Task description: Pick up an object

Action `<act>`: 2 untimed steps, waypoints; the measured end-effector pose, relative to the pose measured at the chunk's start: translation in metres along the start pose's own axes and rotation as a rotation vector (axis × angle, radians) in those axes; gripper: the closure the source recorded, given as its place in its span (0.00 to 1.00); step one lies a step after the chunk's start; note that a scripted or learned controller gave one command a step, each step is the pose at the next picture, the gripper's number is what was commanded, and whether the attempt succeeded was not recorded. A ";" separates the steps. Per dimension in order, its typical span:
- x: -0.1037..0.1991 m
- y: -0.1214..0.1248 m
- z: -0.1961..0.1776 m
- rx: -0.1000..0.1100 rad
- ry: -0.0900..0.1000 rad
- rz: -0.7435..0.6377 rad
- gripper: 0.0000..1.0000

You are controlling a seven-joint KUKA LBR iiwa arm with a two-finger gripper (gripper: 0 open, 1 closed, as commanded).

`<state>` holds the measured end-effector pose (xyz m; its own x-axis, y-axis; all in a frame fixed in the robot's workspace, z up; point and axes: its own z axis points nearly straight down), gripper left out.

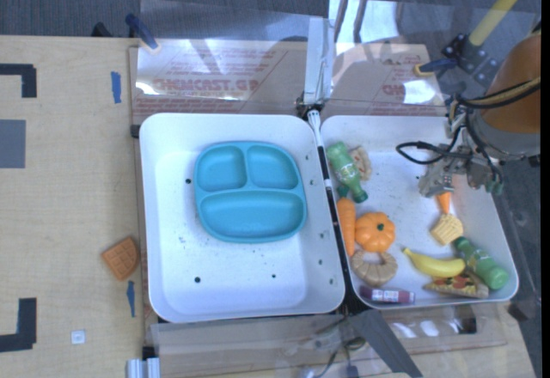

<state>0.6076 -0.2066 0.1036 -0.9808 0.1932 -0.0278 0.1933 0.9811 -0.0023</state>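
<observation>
I see the blue plate (249, 192) in the left bin. Right of it lies the pumpkin (375, 231), then a small orange piece (444, 202) directly under my hand (440, 180); I cannot tell its grip. Crowded toys nearby could make me miss the piece.
</observation>
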 end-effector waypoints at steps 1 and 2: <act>0.001 0.000 0.001 0.000 0.002 0.000 0.00; -0.028 -0.011 0.016 -0.002 0.017 -0.031 0.00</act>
<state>0.6339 -0.2229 0.0880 -0.9866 0.1626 -0.0112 0.1626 0.9867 -0.0011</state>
